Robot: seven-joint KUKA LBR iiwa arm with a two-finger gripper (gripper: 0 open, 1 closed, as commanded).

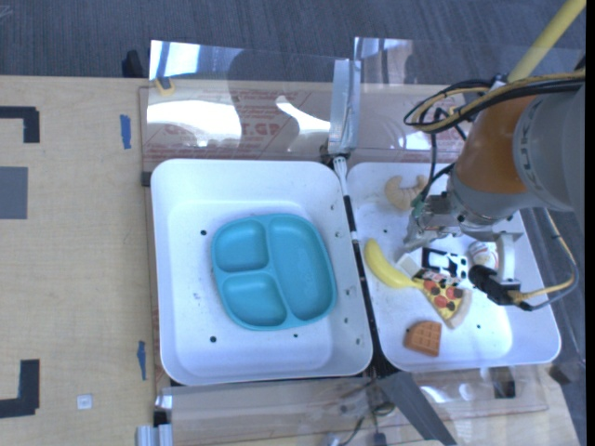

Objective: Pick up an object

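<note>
Banana (386, 267) lies in right bin (530, 342), near its left wall. Pizza slice (444, 295) just right of banana; waffle piece (423, 337) below-right of it. Gripper (444, 256) hovers right of banana; finger state: cannot tell. Blue divided plate (272, 270) in left bin (177, 203).

A robotics lab: a plywood bench (65, 249) with black tape markers, two white bins (177, 193), clear plastic shields at twelve o'clock, cabled robot arm (521, 156) at three o'clock.

Teal plate (274, 272), yellow banana (384, 267), perhaps black-and-white toy (448, 264).
</note>
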